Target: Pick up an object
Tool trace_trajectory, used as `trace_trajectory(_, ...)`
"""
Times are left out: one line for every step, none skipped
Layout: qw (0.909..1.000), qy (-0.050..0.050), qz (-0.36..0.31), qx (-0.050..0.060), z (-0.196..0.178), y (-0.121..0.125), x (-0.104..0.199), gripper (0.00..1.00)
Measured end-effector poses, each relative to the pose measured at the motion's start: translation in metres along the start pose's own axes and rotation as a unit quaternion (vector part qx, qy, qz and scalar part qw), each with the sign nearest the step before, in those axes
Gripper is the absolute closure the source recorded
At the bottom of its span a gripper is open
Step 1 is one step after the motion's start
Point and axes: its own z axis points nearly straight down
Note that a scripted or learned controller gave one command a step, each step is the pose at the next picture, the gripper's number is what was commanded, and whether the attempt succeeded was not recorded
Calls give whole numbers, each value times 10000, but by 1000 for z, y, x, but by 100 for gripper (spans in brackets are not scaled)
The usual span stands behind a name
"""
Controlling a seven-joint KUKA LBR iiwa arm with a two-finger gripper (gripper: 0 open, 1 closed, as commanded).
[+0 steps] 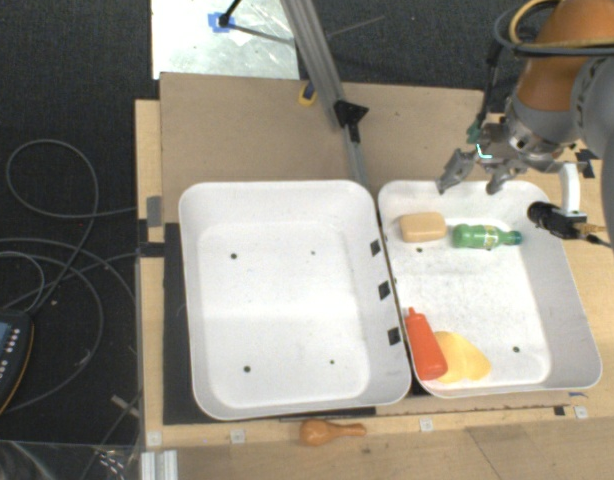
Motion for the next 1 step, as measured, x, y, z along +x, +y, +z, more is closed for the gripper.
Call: trace_trajectory(10000,-9,-11,-17,-3,1,0,0)
